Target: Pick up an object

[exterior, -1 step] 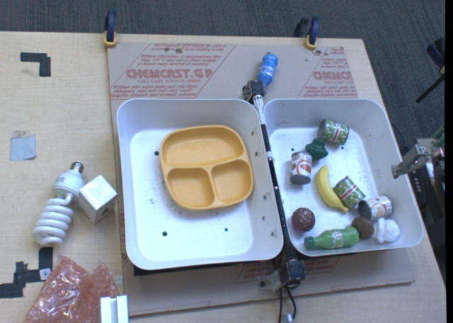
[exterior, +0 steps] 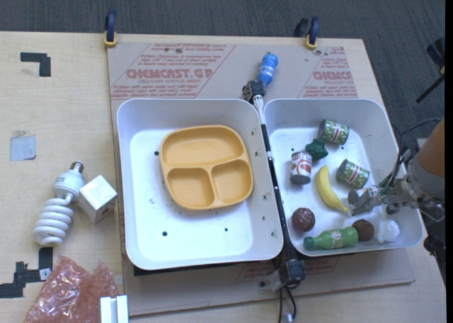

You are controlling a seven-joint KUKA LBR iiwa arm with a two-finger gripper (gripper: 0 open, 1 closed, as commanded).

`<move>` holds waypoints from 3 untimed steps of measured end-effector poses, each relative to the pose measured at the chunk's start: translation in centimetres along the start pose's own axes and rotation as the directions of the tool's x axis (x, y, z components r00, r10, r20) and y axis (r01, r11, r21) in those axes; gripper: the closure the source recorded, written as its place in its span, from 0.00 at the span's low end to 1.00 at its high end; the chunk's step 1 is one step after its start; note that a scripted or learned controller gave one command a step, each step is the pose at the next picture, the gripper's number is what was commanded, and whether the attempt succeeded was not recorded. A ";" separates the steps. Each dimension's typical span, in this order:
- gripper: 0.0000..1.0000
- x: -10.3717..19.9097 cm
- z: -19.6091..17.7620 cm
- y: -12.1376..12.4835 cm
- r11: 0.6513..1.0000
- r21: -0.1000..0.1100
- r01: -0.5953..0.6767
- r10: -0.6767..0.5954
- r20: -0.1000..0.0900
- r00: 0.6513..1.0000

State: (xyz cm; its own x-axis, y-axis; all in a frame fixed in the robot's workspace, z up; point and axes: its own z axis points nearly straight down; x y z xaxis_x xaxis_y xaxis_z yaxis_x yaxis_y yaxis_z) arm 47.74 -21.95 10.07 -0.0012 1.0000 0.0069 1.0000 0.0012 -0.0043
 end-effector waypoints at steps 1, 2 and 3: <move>0.00 8.2 0.8 9.7 1.000 -0.004 -0.001 0.001 0.007 1.000; 1.00 8.2 -0.1 9.8 1.000 -0.005 0.000 0.000 0.008 1.000; 0.00 8.2 -0.1 9.8 1.000 -0.005 0.000 0.000 0.008 1.000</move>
State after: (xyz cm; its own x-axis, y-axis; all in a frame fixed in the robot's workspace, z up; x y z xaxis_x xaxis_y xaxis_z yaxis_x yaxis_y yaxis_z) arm 57.49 -13.72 10.23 -0.0015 1.0000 -0.0015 1.0000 0.0015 0.0011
